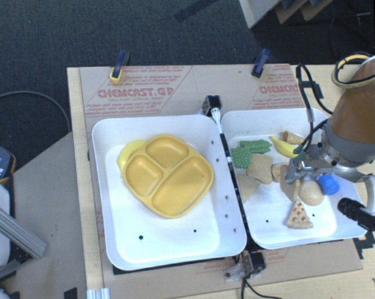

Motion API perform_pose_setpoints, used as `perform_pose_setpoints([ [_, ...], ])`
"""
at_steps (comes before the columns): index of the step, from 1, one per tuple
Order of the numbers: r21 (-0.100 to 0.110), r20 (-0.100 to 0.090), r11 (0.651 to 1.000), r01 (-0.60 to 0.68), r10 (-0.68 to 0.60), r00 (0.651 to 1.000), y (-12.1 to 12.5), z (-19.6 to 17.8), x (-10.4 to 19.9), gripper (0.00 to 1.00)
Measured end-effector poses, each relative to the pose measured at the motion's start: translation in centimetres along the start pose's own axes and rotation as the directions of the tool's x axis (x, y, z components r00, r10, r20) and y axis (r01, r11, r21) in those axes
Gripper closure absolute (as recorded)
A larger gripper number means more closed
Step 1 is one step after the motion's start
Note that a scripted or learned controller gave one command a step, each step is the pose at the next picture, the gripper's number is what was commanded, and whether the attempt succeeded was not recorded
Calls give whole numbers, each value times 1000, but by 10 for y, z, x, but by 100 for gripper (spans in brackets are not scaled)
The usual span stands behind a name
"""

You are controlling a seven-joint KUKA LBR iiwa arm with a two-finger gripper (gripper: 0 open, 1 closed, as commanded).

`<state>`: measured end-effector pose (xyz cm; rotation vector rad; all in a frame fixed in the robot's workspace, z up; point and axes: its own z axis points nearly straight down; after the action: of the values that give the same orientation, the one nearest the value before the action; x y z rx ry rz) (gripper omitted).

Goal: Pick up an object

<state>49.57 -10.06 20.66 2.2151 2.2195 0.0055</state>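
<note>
Camera view, right bin [346,232]: mixed lot of small toy food pieces, clustered toward the bin's far and middle part.

- Tool [298,172]: low over the cluster, at the end of the grey arm [354,123] with its orange band. Its opening cannot be told from this angle, nor whether anything sits within it.
- Banana [285,146]: yellow, curved, just behind the tool. Likely light hollow plastic, smooth and prone to slip; best taken across the middle of the curve.
- Green leafy piece [248,153]: near the dividing wall, ridged outline. Probably light and stiff; edges offer purchase.
- Tan rounded piece [259,169]: just beside the green one. Bulky, smooth faces; a grasp across its narrower span seems safest.
- Pale egg-shaped piece [311,193]: close under the tool, touching or nearly touching the blue piece [328,184]. Round, apt to roll or squirt out.
- Pizza wedge [299,216]: flat, lying apart toward the near rim. Thin; hard to get under, take by opposite edges.

Left bin [117,242]: yellow divided tray [170,175] lying over a yellow plate [128,154]. Broad, stiff, awkward for a narrow grasp; rim only.

Worktop [86,94]: board with clamps at the far edge.
</note>
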Motion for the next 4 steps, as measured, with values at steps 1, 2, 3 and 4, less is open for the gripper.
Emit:
perform_pose_setpoints([
  [1,2,0,1000,-1,1,1000,1,-19,0,100],
  [2,4,-3,1000,4,-4,1000,20,-12,54,100],
  [3,2,-3,1000,5,-5,1000,51,-23,107,100],
  [4,4,-2,1000,2,-2,1000,62,-24,134,100],
])
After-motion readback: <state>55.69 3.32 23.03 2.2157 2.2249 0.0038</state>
